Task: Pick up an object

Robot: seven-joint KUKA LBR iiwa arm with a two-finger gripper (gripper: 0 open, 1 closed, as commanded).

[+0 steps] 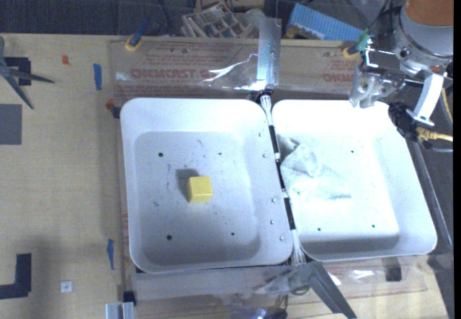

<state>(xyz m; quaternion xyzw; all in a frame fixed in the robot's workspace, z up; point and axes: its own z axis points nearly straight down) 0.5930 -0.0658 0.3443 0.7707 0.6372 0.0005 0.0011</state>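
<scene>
A small yellow block (199,189) lies on the floor of the left bin (144,123), a little left of its middle. A crumpled white, cloth-like thing (304,161) rests in the right bin (410,238) against its left wall. The gripper (362,93) hangs over the far edge of the right bin, near the back right corner, well apart from both objects. Nothing shows in its grasp.
The orange-banded arm (432,1) fills the top right corner with cables around it. A clear plastic sheet and a metal strip (268,58) lie behind the bins. Blue tape marks and dark clamps sit on the wooden bench (50,188) to the left.
</scene>
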